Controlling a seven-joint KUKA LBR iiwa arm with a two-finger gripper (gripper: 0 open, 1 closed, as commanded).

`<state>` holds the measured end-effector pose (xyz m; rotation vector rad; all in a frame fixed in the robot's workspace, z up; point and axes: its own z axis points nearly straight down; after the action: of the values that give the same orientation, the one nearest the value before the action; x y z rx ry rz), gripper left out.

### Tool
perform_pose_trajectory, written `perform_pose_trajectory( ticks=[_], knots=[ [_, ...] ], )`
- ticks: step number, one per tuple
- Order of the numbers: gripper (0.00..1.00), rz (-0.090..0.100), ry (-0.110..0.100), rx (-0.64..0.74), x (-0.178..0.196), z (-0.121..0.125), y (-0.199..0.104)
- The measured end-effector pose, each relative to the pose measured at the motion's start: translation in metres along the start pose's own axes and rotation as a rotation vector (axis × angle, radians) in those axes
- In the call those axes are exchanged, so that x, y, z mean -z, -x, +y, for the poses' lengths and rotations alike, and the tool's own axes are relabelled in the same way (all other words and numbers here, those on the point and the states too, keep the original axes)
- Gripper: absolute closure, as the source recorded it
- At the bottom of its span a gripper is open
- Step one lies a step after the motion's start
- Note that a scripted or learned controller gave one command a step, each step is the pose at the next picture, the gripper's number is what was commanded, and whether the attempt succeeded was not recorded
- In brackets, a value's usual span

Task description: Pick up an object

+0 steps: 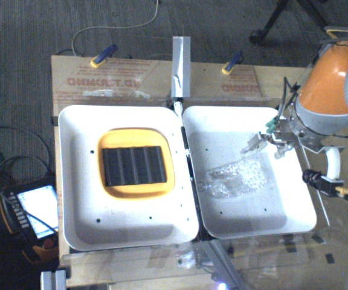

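On the counter (156, 80), topped with printed cardboard, we see two white bins side by side, the left bin (77, 180) and the right bin (295, 213), their inner rims touching along the middle. From the right the arm (330, 89) reaches in, its orange band showing above the grey wrist, over the right bin's upper right corner. In the left bin lies a yellow tray (136, 188) with a dark ribbed insert (134, 165), roughly central and flat on the floor. In the right bin a clear crinkled plastic bag (237, 179) lies near the centre, stretching towards the left wall. The gripper (264, 141) hangs above the right bin's upper right part, near the bag but apart from it, up and to its right; we cannot tell how the jaws stand, and nothing shows between them. Two blue and yellow clamps (103, 55) pin the cardboard's far edge.
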<state>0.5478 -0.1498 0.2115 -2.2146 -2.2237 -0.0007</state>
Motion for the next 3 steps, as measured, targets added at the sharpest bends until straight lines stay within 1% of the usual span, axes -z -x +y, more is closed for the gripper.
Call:
perform_pose_trajectory(
  ticks=[1, 2, 3],
  knots=[
    [0.00, 0.000, 0.003, -0.050, -0.115, -0.005, 0.034],
    [1.00, 0.001, 0.009, -0.051, -0.102, -0.002, 0.034],
    [1.00, 0.004, 0.009, -0.359, -0.108, -0.017, 0.038]
  ],
)
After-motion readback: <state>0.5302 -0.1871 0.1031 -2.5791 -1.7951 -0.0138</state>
